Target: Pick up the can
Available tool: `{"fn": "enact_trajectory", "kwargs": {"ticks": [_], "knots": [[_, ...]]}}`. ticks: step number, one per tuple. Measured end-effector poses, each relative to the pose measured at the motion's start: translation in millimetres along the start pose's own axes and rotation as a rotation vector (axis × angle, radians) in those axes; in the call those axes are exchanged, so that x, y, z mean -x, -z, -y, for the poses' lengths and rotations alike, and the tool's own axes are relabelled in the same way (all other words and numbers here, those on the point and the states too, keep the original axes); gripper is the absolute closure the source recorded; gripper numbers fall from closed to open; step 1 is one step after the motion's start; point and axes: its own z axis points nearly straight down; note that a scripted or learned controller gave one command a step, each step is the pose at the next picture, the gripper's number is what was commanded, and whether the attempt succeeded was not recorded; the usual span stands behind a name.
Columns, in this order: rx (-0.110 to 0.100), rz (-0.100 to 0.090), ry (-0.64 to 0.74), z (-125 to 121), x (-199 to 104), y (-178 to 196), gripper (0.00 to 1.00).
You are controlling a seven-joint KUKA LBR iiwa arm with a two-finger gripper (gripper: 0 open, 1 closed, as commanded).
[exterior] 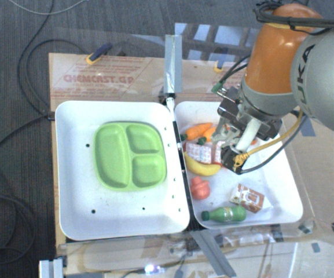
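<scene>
The can (199,152), lying on its side with a red and white label, rests in the right bin (282,201) between a carrot and a banana. My gripper (226,136) hangs just to the can's right, low over the bin's upper middle. The wrist and its mount cover the can's right end.
An orange carrot (198,131) lies behind the can and a yellow banana (201,167) in front of it. Nearer the front are a pink-red fruit (199,187), a green bottle (224,215) and a small brown carton (248,197). The left bin (74,213) holds a green divided plate (131,155).
</scene>
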Motion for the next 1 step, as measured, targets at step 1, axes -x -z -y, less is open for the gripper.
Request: {"fn": "enact_trajectory", "kwargs": {"ticks": [1], "knots": [[-0.003, 0.005, 0.001, 0.3, 0.3, 7.7, 1.00]]}}
